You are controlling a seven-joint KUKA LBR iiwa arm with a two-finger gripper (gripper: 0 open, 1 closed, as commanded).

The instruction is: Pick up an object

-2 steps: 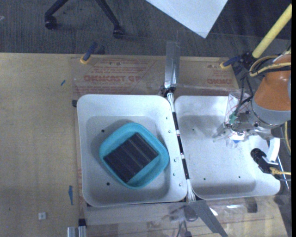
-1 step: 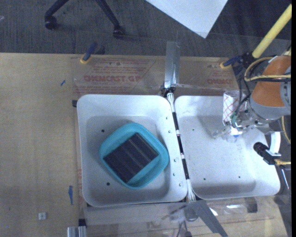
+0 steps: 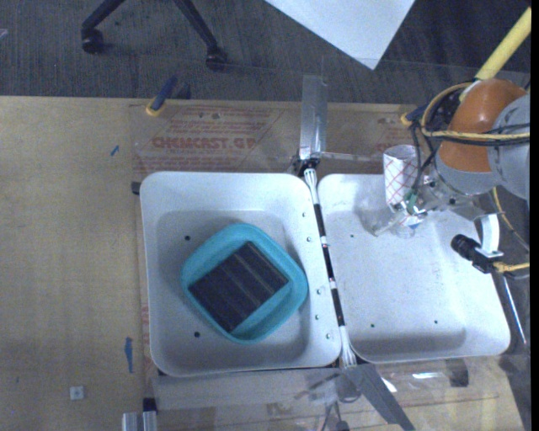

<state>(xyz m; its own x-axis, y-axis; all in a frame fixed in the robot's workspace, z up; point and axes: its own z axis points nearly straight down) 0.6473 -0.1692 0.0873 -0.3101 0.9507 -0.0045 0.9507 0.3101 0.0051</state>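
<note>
One gripper (image 3: 402, 220), low over the far part of the right bin (image 3: 438, 324); fingers blurred against the white floor, so whether they stand wide or narrow cannot be told, and nothing can be made out between them. One pale wrapped section (image 3: 399, 174) with a faint red pattern directly above the gripper, joined to the arm. One arm (image 3: 476, 126), grey, with one orange band, entering from the right, yellow and black cables looped about it. Two white bins, side by side, their inner rims touching along the middle seam. One blue tub (image 3: 244, 282), square with rounded corners, lying in the left bin (image 3: 168, 202), turned diamond-wise, well apart from the gripper. One dark ribbed block (image 3: 237, 286) inside that tub. One wooden bench (image 3: 59, 252) beneath both bins. One yellow-and-blue clamp (image 3: 164, 95) at the far edge of the bench. One white sheet (image 3: 345, 25) on the floor beyond. One black chair base (image 3: 152, 29) at the upper left.
</note>
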